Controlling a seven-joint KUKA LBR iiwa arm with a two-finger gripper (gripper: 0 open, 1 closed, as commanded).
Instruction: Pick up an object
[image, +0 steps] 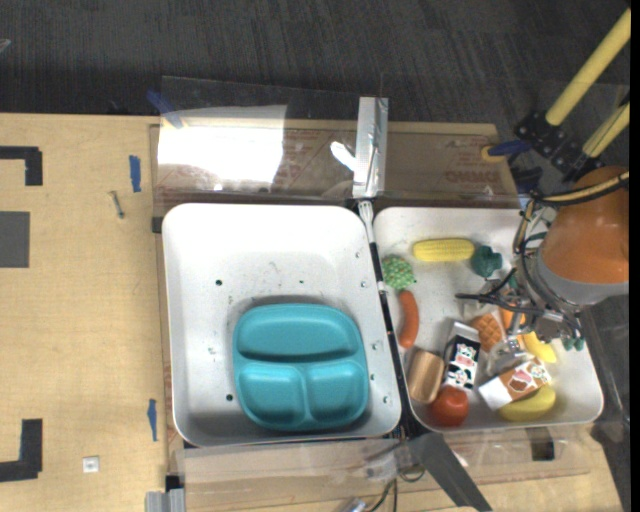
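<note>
My gripper (512, 322) hangs low in the right bin (590, 408), below the arm's orange band (592, 240). It is over a cluster of small items: an orange piece (489, 329), a black-and-white carton (462, 362) and a white-and-brown box (516, 383). A yellow banana (532, 403) lies at the bin's front right. A yellow corn cob (443, 250) and a small teal object (487, 262) sit at the back. Whether anything is held is hidden by the gripper body.
A teal divided plate (300, 364) lies in the left bin (200, 260). Along the right bin's left side lie a green sprig (398, 271), an orange sausage (409, 318), a brown cylinder (425, 373) and a red tomato (451, 406).
</note>
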